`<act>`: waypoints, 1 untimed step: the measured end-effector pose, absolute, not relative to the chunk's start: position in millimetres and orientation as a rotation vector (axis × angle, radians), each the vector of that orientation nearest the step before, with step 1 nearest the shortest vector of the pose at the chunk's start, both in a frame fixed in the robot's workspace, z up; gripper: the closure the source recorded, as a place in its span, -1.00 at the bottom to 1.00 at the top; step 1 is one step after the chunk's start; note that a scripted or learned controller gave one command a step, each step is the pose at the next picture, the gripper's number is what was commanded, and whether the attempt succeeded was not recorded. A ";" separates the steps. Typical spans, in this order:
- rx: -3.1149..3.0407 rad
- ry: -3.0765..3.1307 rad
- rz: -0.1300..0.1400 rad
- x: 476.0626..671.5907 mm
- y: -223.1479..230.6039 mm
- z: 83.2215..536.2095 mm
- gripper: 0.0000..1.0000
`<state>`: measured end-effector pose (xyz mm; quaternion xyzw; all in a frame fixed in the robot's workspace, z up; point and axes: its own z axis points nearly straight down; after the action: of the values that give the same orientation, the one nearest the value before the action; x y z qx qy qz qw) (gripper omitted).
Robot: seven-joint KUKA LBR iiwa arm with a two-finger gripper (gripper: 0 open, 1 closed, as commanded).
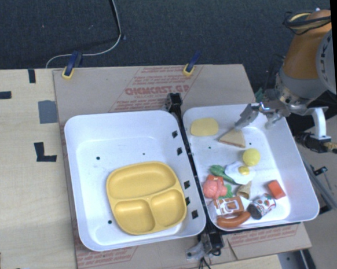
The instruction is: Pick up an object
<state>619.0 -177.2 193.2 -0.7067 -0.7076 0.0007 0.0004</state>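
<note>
Hovering with its fingers parted and holding nothing, gripper [255,114] is hanging over the right bin [296,167], the tan wedge [233,137] lying just below-left of its tips, so it should be descending squarely before closing.

The grey KUKA arm with its orange band [302,56] enters at three o'clock, upper right, wrist bent down and toward nine o'clock. Its two-finger metal gripper [254,114] hangs low, one finger [245,117] slanting toward eight o'clock.

Toys [240,192] crowded; right bin's [293,167] far corner open
</note>
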 end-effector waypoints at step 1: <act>-2.221 -2.215 0.006 563.2 -196.0 83.7 -1.00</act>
<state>563.2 -196.0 83.7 -0.7081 -0.7061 0.0018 0.0023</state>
